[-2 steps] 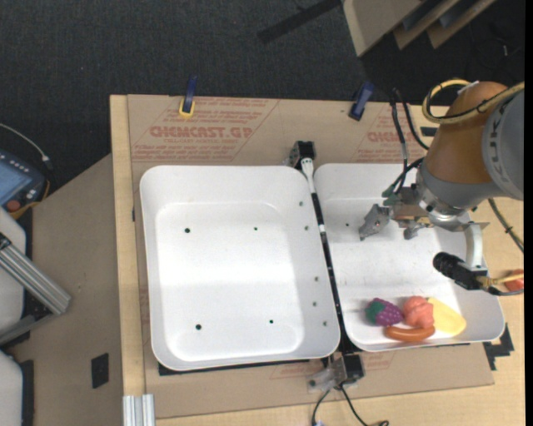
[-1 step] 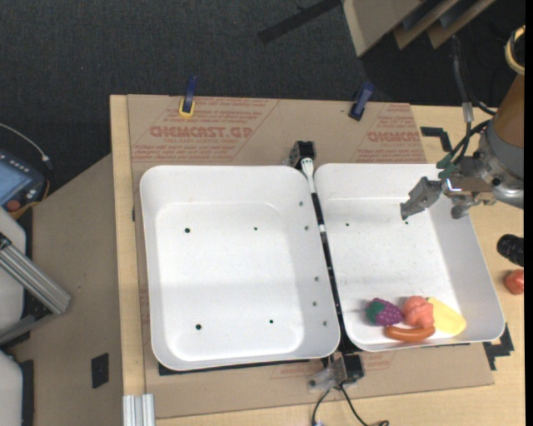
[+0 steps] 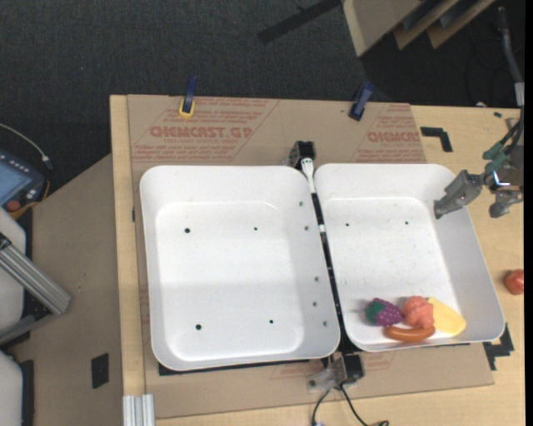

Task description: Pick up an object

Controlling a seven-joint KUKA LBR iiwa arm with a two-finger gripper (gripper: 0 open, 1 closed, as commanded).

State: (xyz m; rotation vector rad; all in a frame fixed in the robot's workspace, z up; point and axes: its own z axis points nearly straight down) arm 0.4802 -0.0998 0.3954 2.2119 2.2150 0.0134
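Grey metal gripper [image 3: 476, 195], green cable at wrist.

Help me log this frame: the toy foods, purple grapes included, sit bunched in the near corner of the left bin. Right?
Not quite. The camera view shows the toy foods, with the purple grapes, bunched in the near corner of the right bin, not the left.

Dark carpeted floor [image 3: 125, 42], brown paper-covered bench [image 3: 275, 125], cardboard pieces [image 3: 408, 21] at top right, even overhead lighting
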